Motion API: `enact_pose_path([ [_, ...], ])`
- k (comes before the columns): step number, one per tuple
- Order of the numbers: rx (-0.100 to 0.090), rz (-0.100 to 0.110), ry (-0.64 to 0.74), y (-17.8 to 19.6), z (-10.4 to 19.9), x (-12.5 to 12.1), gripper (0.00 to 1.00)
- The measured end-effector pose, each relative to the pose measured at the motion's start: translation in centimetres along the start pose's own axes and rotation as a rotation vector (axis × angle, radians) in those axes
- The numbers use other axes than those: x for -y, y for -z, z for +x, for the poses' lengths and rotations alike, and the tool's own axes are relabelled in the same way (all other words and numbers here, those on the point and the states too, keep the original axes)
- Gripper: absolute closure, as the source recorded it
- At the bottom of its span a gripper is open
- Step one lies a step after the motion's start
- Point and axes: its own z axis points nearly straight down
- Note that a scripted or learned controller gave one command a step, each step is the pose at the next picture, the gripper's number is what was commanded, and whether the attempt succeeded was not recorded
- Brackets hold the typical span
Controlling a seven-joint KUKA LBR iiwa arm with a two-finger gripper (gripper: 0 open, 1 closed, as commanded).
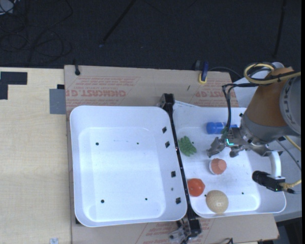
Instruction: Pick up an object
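The right bin [267, 200] holds several small objects. A blue block [214, 128] lies near its back, and a green leafy piece [186, 146] sits by the divider. A pink round piece [218, 166] is in the middle, with a red ball [195, 187] and a tan ball [217, 201] at the front. My gripper [223, 151] hangs just above and behind the pink piece. It is open, its fingers spread, and nothing is between them. The blue block is partly hidden behind the wrist.
The left bin [79, 136] lies beside the right one, with a black divider [175, 156] between them. A black and white part [272, 179] of the arm reaches over the right bin's right side. Cables loop above the wrist.
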Motion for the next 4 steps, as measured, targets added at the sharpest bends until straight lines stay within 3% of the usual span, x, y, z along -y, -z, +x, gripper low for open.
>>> enact_pose_path([
  [1,0.002,0.001,-0.007,1.7,-5.3,4.2,0.00],
  [2,0.000,-0.001,-0.004,-2.9,-4.9,1.6,0.00],
  [3,0.007,-0.015,0.000,8.4,-8.1,-3.3,0.00],
  [4,-0.004,0.010,-0.004,-1.9,-7.8,3.9,0.00],
])
